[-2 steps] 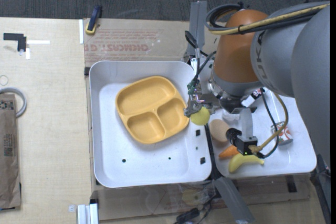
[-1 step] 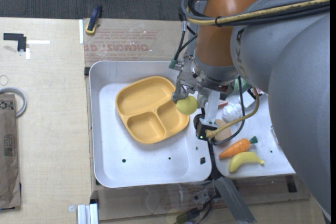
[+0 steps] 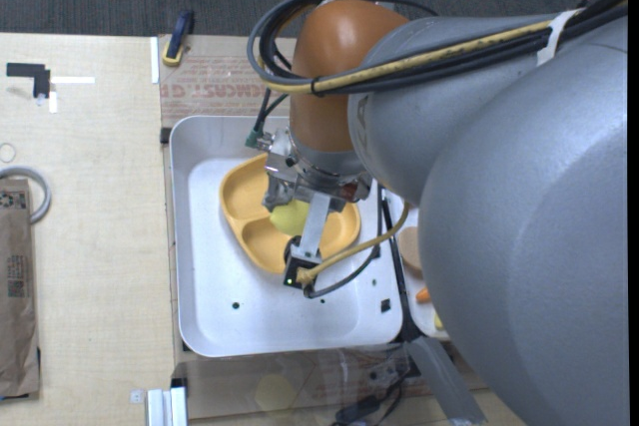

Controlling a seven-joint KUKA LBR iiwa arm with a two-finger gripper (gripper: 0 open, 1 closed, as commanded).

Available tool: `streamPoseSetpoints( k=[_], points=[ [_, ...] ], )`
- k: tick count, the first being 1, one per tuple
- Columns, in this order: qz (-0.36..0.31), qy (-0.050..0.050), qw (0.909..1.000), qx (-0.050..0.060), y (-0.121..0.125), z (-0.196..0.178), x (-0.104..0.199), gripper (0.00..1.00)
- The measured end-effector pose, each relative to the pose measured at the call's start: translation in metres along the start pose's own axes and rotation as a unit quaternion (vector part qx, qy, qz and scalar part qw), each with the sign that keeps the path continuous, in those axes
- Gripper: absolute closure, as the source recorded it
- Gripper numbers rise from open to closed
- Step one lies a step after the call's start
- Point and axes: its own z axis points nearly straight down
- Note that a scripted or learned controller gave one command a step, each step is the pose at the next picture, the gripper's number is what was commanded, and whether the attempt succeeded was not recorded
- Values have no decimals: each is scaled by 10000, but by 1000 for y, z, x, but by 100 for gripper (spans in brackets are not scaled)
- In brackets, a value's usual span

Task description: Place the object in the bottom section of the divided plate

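Observation:
A yellow divided plate (image 3: pixel 243 200) lies in the left white bin (image 3: pixel 200 244), partly covered by the arm. A pale yellow-green object (image 3: pixel 288 216) sits on the plate near its middle, right under the wrist. My gripper (image 3: pixel 285 200) hangs over the plate at that object, its fingertips hidden by the wrist hardware. The plate's lower section (image 3: pixel 262 242) shows at the front, just left of the arm.
A second bin at the right holds a tan round thing (image 3: pixel 410 250) and a small orange piece (image 3: pixel 423 294), mostly hidden by the arm. On the bench to the left lie a brown paper bag (image 3: pixel 15 284), a grey ring (image 3: pixel 36 190) and a blue-yellow tool (image 3: pixel 180 37).

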Motion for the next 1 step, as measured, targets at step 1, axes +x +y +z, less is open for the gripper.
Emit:
streamPoseSetpoints(
  k=[1],
  points=[
    [779,5,9970,-10,53,-48,47,100]
  ],
)
